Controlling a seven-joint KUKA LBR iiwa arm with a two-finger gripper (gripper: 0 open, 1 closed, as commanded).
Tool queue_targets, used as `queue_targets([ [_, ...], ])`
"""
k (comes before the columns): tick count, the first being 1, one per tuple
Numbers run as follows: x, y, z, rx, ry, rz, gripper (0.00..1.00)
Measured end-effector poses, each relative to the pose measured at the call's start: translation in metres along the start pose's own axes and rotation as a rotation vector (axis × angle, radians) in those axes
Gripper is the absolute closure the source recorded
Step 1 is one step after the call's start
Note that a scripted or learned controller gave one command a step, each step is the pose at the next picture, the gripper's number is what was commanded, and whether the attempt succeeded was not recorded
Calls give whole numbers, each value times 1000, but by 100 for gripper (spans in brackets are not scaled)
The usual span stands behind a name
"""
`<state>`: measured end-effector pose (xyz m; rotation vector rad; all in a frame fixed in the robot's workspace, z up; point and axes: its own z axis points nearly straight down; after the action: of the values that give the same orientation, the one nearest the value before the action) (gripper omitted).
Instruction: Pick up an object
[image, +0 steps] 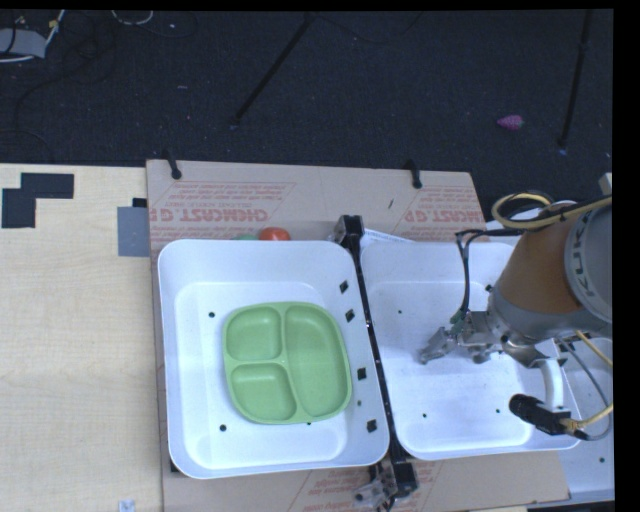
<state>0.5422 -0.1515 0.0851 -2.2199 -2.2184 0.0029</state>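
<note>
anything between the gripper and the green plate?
In the camera view, bare white floor of the right bin, then the black divider where the two bins meet, lie between the gripper and the green divided plate in the left bin.

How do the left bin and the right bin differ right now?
The left bin holds a green divided plate; the right bin has the hand over its floor. The left bin lies away from the arm, while the right bin sits under it. Both are shallow and white.

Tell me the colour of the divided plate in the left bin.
Light green divided plate, clear in the camera view.
</note>
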Motion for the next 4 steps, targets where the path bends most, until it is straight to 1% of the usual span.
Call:
queue_targets([
  [1, -1, 1, -13, -2, 0, 4, 100],
  [2, -2, 5, -56, -5, -1, -2, 100],
  [3, -7, -4, -107, -6, -2, 3, 100],
  [4, -7, 2, -151, -5, -1, -1, 100],
])
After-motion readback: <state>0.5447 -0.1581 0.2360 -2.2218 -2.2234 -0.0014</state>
